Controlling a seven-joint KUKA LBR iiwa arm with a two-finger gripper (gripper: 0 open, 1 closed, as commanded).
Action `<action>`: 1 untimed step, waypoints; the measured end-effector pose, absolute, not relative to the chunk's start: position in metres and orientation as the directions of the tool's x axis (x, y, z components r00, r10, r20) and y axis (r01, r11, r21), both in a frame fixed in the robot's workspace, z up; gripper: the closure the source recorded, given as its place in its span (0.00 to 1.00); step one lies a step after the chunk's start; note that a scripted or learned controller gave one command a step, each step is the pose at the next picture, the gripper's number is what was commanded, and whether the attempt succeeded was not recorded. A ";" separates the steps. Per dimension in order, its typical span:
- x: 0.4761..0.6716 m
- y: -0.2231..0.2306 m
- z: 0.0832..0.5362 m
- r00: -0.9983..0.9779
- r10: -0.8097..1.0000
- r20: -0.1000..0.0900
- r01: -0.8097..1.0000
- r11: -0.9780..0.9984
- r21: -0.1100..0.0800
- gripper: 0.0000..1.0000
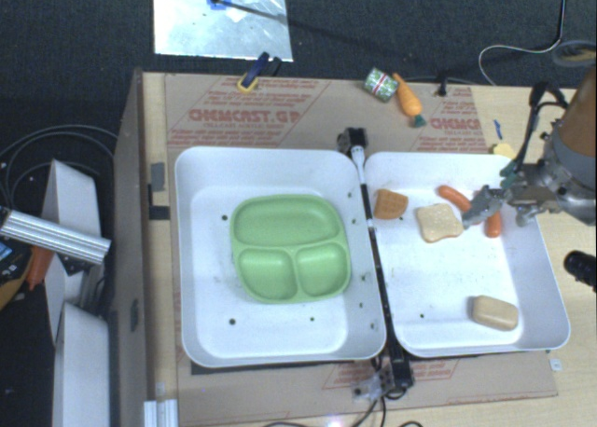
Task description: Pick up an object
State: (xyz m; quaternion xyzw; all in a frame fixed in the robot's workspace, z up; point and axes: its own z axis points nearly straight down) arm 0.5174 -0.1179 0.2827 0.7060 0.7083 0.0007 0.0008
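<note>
The right bin (532, 257) holds several toy foods. A brown bread piece (390, 203) lies near its left wall, with a pale toast slice (437, 223) beside it. An orange sausage (454, 197) lies just behind the toast. A small red-orange piece (493, 224) sits a little to the right, and a beige roll (492, 312) rests near the front right. My gripper (476, 211) hangs low over the bin's back half. It is between the toast, the sausage and the red-orange piece, very close to all three. Nothing is visibly held.
The left bin (201, 229) holds a green divided plate (289, 248). Behind the bins, a small can (381, 83) and a toy carrot (408, 96) lie on the cardboard. The arm (571, 169) comes in over the right bin's far right rim.
</note>
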 end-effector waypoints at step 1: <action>0.576 -0.140 0.085 -0.001 1.000 -0.001 1.000 0.001 0.003 0.00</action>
